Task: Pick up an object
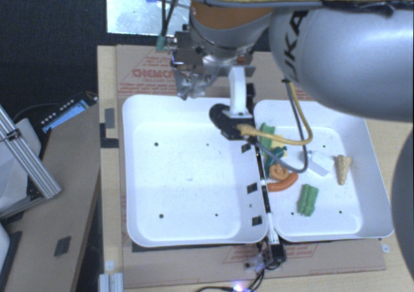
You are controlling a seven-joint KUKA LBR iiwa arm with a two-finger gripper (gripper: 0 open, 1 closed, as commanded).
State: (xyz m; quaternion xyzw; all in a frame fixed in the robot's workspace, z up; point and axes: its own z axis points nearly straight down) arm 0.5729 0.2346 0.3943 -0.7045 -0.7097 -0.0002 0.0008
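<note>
Camera view is showing us the tool (185, 90) hanging over the far rim of the left bin (139, 174), and we cannot tell whether it is apart or together. We are seeing the grey arm (349, 44) coming in from the right, crossing above the far side of the right bin (374, 180).

The things to pick are all lying in the right bin, well apart from the tool. A green piece (267, 131) and a teal piece (276, 152) are sitting near the wall shared by the two bins. Just below them, an orange ring (280, 171) is lying beside an orange sausage shape (283, 186). A green pod (307, 200) is resting nearer to us. A white block (319, 163) and a beige cone (342, 168) are lying side by side further right.

Both bins are sitting on a printed cardboard sheet (139, 69) on the table (71, 187).
</note>
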